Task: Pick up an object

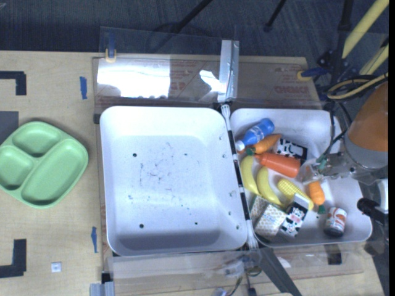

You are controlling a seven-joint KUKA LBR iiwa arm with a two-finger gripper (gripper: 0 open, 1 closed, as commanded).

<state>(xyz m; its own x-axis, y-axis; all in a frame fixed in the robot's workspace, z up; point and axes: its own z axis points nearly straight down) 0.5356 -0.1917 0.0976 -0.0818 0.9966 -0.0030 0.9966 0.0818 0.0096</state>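
- Reaching in from the right, the grey arm with the orange band (pixel 373 131) is cut off by the frame edge.
- The gripper (pixel 322 165) is seen above the right-hand white bin (pixel 308 121); its opening cannot be told.
- A small orange carrot-shaped toy (pixel 316 193) lies just below it, among a yellow plastic banana (pixel 250 176) and a blue bottle (pixel 258 131).
- A green divided plate (pixel 41 163) rests well apart.
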